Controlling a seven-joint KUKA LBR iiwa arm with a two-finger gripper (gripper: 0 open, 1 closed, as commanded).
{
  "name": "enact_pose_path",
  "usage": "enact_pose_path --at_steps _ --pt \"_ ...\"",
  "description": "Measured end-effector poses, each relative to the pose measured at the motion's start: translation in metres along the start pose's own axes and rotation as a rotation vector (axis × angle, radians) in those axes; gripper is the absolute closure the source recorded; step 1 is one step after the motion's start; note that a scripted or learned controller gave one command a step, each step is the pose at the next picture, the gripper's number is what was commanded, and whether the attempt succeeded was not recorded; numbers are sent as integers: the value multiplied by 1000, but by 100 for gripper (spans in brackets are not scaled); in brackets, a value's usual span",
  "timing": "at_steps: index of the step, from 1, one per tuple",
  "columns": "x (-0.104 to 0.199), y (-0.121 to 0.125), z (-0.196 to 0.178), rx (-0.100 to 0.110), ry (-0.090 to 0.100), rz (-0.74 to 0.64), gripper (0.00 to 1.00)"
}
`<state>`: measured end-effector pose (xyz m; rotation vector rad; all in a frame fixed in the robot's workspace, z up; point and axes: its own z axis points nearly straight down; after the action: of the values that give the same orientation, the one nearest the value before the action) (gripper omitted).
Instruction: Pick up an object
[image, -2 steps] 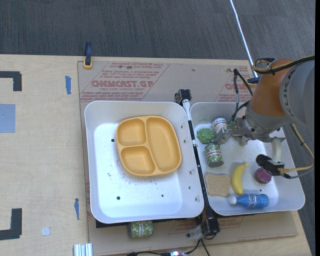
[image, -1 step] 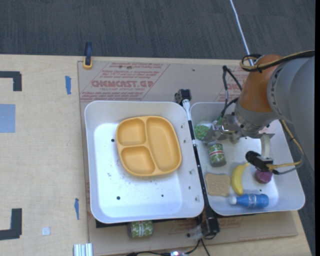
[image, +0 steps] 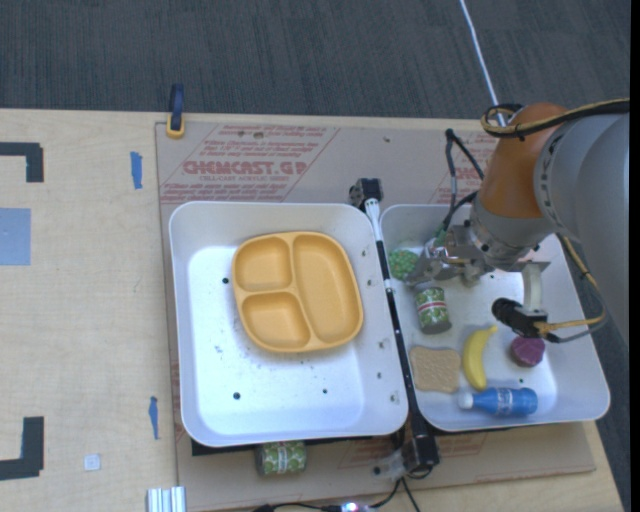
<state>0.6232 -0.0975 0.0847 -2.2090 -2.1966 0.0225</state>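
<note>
Green-labelled can (image: 281, 458) lies on its side on the desk (image: 80, 330) at the bottom edge, just outside the left bin (image: 200, 400); left bin holds a yellow three-compartment plate (image: 297, 290), upright, toward its upper middle; right bin (image: 585, 390) holds a blue bottle (image: 503, 402) lying along its lower side, a slice of toast (image: 434, 368) just left of it, a banana (image: 477, 356) between toast and a purple plum-like item (image: 528, 350), a second green can (image: 433, 308) upright near the divider, a green leafy item (image: 403, 263) above it; gripper (image: 447, 262) sits low in the right bin's upper left, near the leafy item and can; cannot tell whether it is apart or together; nothing seen clamped; grey arm (image: 590, 170) with orange band (image: 515, 165) comes in from the right.
</note>
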Motion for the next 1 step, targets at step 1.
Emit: enact_pose_path --at_steps 1 --pt "0 11 1 34 2 8 0"
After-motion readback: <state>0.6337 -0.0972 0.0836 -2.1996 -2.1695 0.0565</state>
